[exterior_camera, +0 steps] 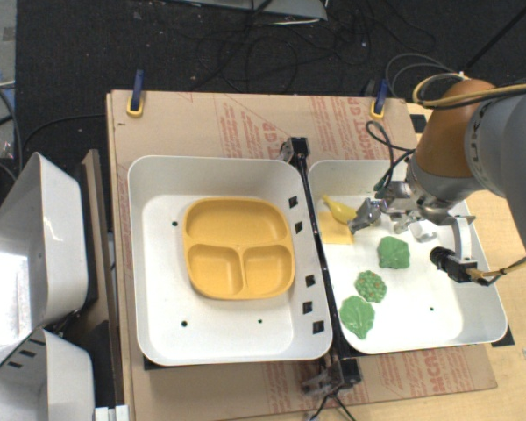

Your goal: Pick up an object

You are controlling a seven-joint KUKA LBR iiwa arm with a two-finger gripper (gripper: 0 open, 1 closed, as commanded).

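Surface (245, 117): brown board carrying two white bins side by side. Left bin (153, 235) has a yellow divided plate (239, 246) sitting flat in the middle. Right bin (473, 318) has the pickable stuff. Arm (473, 143) comes in from the right, orange band above the wrist, bent down over the right bin's upper half.

Pincer (394, 219) is low over the bin, just above a green lump (393, 253); can't tell how far it is open and nothing visibly sits in it. Next two green pieces, a bumpy one (371, 286) and a leaf-shaped one (358, 316), lie in a line toward the bin's lower left, close but apart. Yellow banana-like piece (337, 209) rests on a pale yellow square (334, 231) by the divider wall, just left of the pincer.

Likely step: choosing and descending on a target. Best bet is the nearest green lump: centre over it, drop straight, close on its narrow sides, lift clean without nudging the neighbours. Avoid the yellow piece, too near the wall.
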